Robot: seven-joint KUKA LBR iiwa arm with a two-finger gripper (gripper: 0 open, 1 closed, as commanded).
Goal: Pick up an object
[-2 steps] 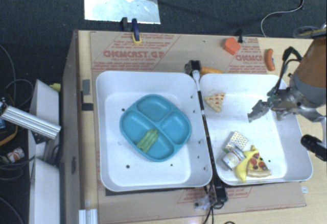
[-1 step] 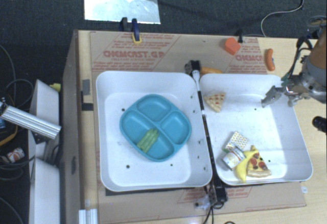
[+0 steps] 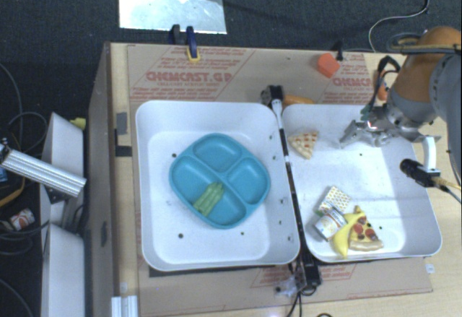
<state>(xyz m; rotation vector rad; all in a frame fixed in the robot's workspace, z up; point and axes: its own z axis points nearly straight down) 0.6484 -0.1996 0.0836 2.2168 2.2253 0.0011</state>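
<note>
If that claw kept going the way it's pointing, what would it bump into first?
Probably the bare white floor of the right bin: the claw points down and left. The waffle wedge lies farther along, though depth is hard to judge.

Red print on the protective sheet (image 3: 189, 77) beyond the left bin appears to read "CHEMCAST GP", repeated at far right.

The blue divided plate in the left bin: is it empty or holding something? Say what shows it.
Holding something. The blue divided plate has one green item lying in its lower compartment; its other compartments show bare blue.
</note>
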